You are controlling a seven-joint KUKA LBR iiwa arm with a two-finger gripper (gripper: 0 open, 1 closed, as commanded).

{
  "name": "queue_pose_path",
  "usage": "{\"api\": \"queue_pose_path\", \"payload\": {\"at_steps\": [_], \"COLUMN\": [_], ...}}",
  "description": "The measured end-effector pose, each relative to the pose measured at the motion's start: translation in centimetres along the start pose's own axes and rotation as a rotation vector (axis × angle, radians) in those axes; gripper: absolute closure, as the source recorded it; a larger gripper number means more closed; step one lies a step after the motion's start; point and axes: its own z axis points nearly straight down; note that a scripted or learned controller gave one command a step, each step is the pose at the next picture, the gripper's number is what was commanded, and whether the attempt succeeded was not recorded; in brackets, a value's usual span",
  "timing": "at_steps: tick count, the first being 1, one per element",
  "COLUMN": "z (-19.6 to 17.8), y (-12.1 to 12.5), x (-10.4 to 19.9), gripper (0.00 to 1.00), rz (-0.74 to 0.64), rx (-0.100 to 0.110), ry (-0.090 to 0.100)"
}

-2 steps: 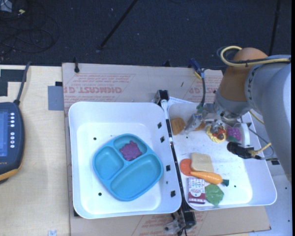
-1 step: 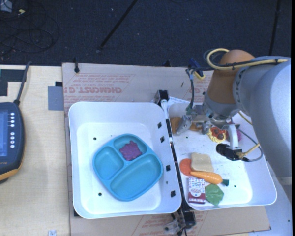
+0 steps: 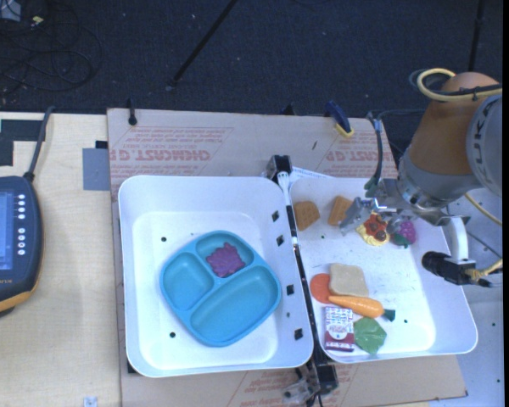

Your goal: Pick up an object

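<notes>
- Camera view: A grey arm with an orange band (image 3: 448,130) reaches in from the right over the right-hand white bin (image 3: 445,333), its end effector (image 3: 362,213) low above the bin's far half.
- Whether the end effector is open or closed cannot be told from this angle; nothing is clearly seen between its tips.
- Just beside the end effector lie an orange-brown wedge (image 3: 340,209) and, to the left, a round brown bun (image 3: 305,214); a red-and-yellow toy (image 3: 375,230) and a purple piece (image 3: 402,231) sit close under the wrist.
- Nearer the camera, a slice of toast (image 3: 349,278) rests over a red disc (image 3: 321,288), with a carrot (image 3: 355,304) touching its near edge.
- At the bin's near rim sit a red-and-white packet (image 3: 338,327) and a green leafy piece (image 3: 370,336), side by side.
- The left-hand white bin (image 3: 144,227) holds a blue divided plate (image 3: 220,291) with a purple item (image 3: 226,259) in its far compartment.
- A handheld control pendant (image 3: 4,240) lies on the table at far left.
</notes>
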Motion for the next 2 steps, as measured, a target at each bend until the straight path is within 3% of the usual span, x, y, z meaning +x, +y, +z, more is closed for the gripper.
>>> {"api": "queue_pose_path", "payload": {"at_steps": [1,2], "z": [0.7,4.9], "y": [-5.8,2.5], "x": [-3.9,-5.2], "gripper": [0.0,0.0], "rz": [0.001,-0.008], "rx": [0.008,-0.002], "ry": [0.002,-0.001]}}
